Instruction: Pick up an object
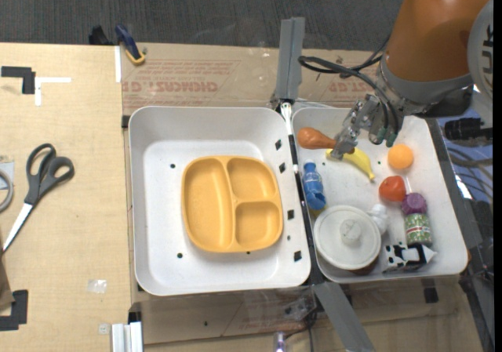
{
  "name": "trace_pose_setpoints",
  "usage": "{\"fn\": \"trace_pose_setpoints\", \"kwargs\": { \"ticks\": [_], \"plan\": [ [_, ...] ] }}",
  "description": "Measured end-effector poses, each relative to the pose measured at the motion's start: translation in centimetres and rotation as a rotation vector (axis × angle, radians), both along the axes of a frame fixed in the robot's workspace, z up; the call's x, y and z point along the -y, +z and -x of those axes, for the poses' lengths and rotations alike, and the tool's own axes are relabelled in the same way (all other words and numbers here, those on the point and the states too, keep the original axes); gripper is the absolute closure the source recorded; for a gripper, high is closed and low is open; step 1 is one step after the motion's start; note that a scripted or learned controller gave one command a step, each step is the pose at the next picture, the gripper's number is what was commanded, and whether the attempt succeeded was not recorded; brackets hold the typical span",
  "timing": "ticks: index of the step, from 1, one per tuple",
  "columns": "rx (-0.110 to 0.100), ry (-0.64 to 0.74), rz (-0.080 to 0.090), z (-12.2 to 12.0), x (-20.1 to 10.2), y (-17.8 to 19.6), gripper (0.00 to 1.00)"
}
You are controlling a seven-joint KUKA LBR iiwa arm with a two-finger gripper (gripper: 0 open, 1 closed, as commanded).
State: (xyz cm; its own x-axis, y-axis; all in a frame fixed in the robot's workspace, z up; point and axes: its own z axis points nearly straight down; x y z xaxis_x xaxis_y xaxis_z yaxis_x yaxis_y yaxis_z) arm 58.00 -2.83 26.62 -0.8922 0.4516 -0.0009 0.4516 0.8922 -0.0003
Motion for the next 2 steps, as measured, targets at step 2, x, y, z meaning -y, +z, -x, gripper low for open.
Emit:
{"fn": "trace_pose_setpoints", "kwargs": {
  "ticks": [2],
  "plan": [
    [0.002, 0.192, 0.001, -0.9, 0.3, 4.6, 1.0]
  ]
}}
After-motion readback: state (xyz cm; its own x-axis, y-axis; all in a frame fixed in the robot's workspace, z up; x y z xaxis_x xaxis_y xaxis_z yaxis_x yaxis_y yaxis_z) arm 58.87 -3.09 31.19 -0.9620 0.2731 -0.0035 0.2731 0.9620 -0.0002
